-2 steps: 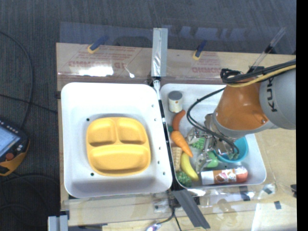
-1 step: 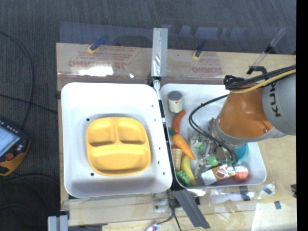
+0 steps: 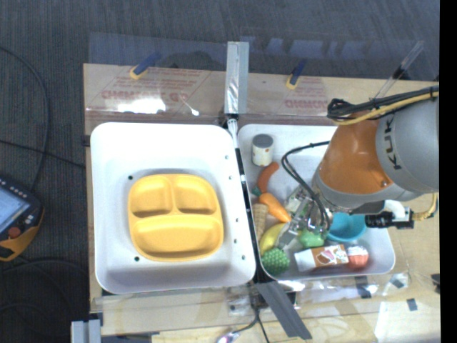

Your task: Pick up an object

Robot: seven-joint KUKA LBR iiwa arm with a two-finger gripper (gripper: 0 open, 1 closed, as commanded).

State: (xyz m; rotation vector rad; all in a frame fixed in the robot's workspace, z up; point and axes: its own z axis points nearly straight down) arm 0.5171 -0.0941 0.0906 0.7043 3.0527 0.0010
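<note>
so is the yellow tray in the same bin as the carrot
No, the yellow tray lies in the left bin, while the carrot is in the right bin.

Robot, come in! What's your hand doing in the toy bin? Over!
Hand low in right bin, among the toys. Grip unclear. Orange carrot and green toy beside it. Yellow tray alone in left bin.

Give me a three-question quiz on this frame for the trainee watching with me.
1. True or false: the yellow divided tray lies in the right bin.
2. Which item lies nearest the right bin's far left corner? A) small jar B) broccoli C) blue cup
3. Over which bin does the gripper sit?

Key
1. False: it lies in the left bin.
2. A.
3. The right bin, among the toy food.
</note>
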